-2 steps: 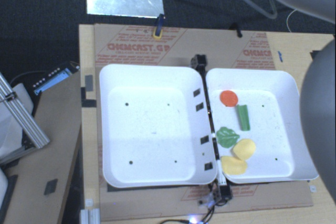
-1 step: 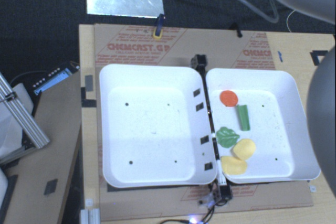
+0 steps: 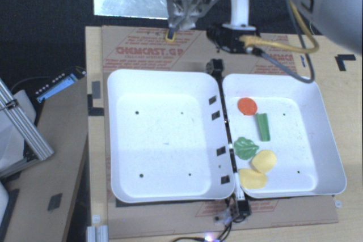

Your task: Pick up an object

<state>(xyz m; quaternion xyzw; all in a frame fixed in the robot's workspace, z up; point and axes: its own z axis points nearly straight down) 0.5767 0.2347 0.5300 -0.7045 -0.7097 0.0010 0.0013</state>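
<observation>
So the stuff to pick from is all sitting in the right bin (image 3: 317, 122), toward its left side: an orange disc (image 3: 247, 106) near the top, a green stick (image 3: 263, 126) just below and to its right, a green leaf piece (image 3: 245, 147) lower down, and two yellow lumps, one (image 3: 264, 161) lower right of the leaf and one (image 3: 252, 179) near the bin's bottom left corner, touching each other. The left bin (image 3: 164, 133) sits right beside it. The gripper (image 3: 182, 18) hangs at the top middle of the frame, above the cardboard sheet (image 3: 147, 51) on the bench (image 3: 93, 122), well away from both bins. Can't tell how it's set from here.
</observation>
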